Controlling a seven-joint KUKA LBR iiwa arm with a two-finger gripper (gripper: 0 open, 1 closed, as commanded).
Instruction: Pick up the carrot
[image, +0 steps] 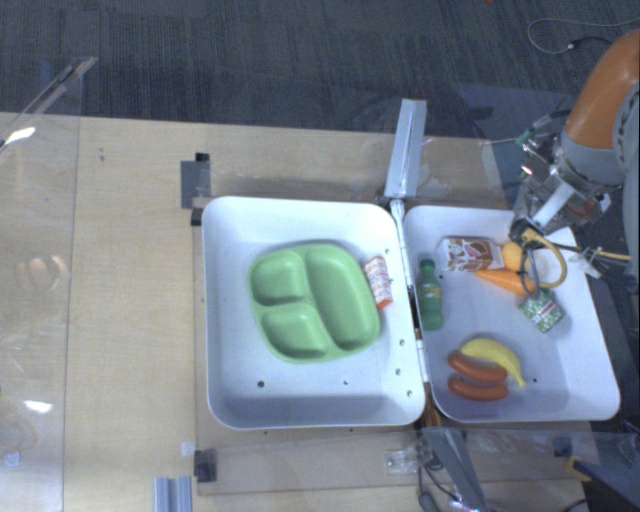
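The carrot (498, 279) is an orange tapered piece lying flat in the upper middle of the right bin (590, 370), its thin end pointing left. The gripper (530, 232) hangs over the bin's upper right part, just above and to the right of the carrot's thick end. A black cable loop (545, 268) dangles below it over that end. Nothing is visibly lifted off the bin floor.
Around the carrot lie a brown and white carton (465, 252), a yellow round fruit (511, 255), a small green and white box (541, 313) and a green bottle (429, 294). A banana (495, 354) and two sausages (477, 379) lie nearer the front. The left bin (230, 390) holds a green divided plate (315, 300) and a small packet (377, 281).
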